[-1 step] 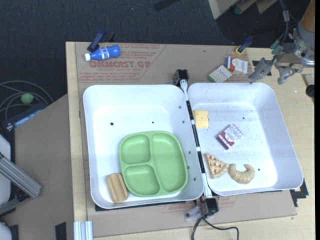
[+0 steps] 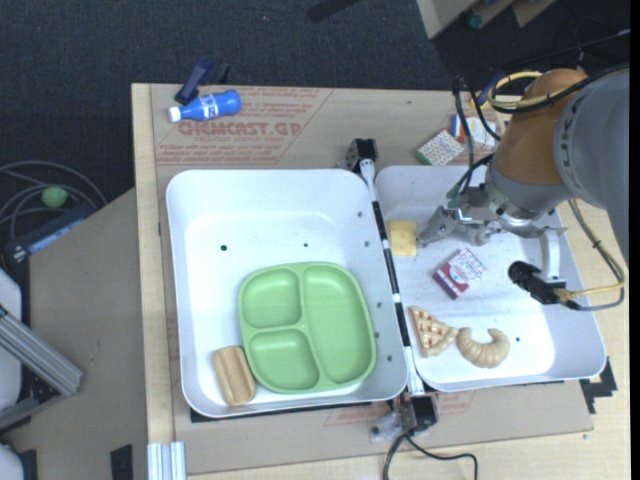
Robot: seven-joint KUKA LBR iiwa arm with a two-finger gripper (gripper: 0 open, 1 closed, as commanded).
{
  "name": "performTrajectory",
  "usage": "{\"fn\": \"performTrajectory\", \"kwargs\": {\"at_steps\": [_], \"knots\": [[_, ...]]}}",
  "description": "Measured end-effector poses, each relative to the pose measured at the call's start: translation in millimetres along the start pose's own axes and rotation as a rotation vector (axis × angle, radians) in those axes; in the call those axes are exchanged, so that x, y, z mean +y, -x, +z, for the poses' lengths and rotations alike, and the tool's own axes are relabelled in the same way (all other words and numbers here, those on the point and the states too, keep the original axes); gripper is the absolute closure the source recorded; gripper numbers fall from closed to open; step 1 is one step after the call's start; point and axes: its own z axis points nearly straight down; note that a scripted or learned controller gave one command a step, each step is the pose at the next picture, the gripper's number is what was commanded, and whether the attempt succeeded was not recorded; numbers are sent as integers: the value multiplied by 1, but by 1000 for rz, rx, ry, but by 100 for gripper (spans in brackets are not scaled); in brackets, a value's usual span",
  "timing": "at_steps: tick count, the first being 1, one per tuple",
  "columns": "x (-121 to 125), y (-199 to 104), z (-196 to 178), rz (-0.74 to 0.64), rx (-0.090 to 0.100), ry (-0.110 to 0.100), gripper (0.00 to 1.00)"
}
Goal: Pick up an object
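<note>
Here, starting at the upper left of the frame, you see a blue and white bottle [image 2: 205,106] lying on the printed cardboard sheet [image 2: 300,118]. In the left bin [image 2: 200,218], lower centre, a smooth green three-compartment plate [image 2: 305,325] sits flat, with a ribbed tan bread slice [image 2: 233,375] just beside its lower left corner. In the right bin [image 2: 570,338], you find a pale yellow block [image 2: 402,238] at the dividing rim, a small red and white packet [image 2: 460,272], a triangular pizza slice [image 2: 430,330] and a curved, glossy croissant [image 2: 484,346]. The gripper [image 2: 455,221] hangs at the bin's upper part, between block and packet; you cannot tell how its pincer stands.
</note>
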Motion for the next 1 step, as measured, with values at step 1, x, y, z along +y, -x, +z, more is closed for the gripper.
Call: {"fn": "performTrajectory", "kwargs": {"at_steps": [1], "knots": [[-43,-10,0,1,0,-2,0]]}}
